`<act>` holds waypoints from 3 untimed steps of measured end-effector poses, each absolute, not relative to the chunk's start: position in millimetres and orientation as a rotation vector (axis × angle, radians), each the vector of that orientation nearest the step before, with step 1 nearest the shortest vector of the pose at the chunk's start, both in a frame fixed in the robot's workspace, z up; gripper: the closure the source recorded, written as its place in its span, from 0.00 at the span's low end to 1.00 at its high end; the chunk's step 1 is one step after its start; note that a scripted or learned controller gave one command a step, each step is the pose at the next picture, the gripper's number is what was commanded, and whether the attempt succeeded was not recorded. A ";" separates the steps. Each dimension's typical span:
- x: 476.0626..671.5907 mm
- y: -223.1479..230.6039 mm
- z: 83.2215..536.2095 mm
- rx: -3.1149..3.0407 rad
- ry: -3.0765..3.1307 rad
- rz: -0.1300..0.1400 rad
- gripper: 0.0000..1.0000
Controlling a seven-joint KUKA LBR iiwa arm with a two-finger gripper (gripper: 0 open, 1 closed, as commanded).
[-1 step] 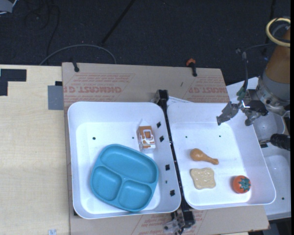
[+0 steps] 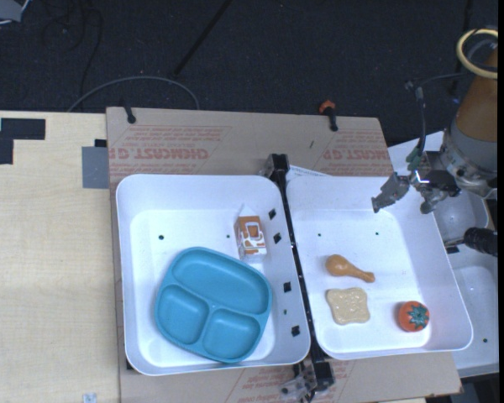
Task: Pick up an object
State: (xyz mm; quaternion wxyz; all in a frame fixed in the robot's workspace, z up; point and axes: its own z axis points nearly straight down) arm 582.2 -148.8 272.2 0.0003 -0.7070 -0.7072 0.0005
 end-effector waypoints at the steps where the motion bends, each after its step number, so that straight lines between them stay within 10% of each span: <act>1: 580.3 -156.4 211.7 -2.217 -2.215 0.008 0.00; 3: 582.1 -166.9 88.2 -2.217 -2.215 0.008 0.00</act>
